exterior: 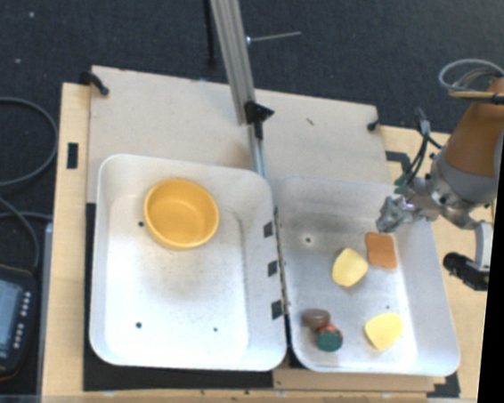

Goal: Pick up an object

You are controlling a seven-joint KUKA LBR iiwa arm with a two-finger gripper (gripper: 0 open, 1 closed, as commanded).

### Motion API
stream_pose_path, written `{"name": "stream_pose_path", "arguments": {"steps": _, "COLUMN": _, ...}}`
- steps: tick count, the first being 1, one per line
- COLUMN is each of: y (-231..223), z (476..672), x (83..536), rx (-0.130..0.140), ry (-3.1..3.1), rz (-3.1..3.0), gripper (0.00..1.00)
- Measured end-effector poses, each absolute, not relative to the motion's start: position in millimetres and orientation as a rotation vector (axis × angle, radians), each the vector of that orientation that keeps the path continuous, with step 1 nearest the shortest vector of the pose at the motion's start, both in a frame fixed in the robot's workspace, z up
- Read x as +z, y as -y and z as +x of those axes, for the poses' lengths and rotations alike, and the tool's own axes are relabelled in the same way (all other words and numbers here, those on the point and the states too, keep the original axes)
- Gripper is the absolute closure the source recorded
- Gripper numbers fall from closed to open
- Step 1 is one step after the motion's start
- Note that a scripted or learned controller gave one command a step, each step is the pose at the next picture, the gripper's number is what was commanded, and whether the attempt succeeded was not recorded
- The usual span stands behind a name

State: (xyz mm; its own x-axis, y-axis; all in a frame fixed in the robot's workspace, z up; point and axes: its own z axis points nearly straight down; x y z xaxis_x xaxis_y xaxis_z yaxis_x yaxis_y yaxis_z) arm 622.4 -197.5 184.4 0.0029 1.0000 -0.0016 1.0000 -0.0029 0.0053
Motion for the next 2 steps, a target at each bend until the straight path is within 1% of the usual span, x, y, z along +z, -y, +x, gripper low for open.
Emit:
{"name": "stream_pose_path", "arguments": {"steps": 1, "y": 199, "z": 623.6, "x": 226, "rx": 0.004, "ry": -2.219, "rz": 2.216, "gripper": 1.00}}
{"name": "stream_pose_path", "arguments": {"steps": 2, "y": 148, "z": 628.6, "x": 240, "rx": 0.005, "ry": -2.227, "rz": 2.212, "gripper": 1.00}}
